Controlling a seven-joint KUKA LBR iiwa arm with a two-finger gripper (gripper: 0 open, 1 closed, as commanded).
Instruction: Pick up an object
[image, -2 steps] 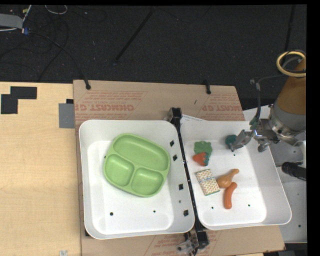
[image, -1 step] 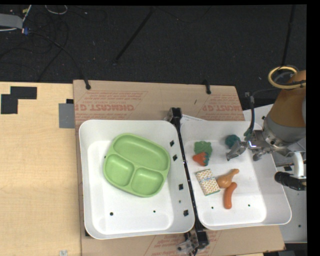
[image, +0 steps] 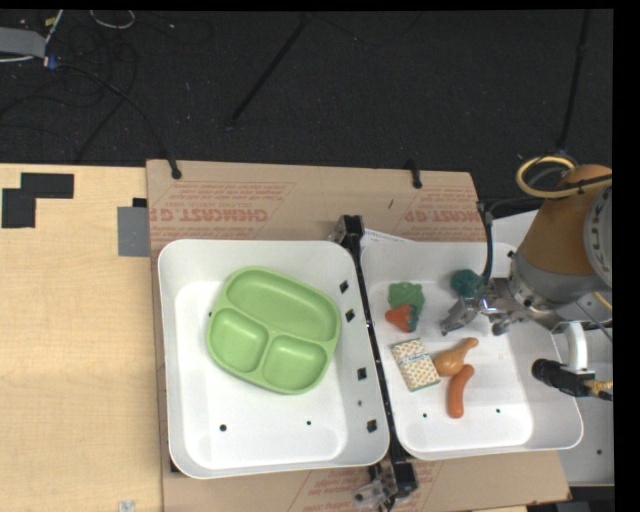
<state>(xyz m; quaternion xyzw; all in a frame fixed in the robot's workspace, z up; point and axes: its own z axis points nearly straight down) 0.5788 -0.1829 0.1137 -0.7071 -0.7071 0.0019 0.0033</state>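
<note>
Taking the right bin (image: 505, 432) as the landmark: nearest its front lay an orange sausage-shaped toy (image: 458, 392), with a tan drumstick-like toy (image: 455, 354) touching its upper end and a small patterned packet (image: 414, 364) just left of them. Further back sat a carrot toy with a green top (image: 403, 305). Beyond, near the bin's rear right, a teal object (image: 465, 282) sat just behind the gripper (image: 462, 318), whose fingers looked spread with nothing between them. The green divided plate (image: 275, 328) filled the neighbouring left bin (image: 190, 420). Descending here risked closing on bare floor between the teal object and the drumstick, or nudging either aside
</note>
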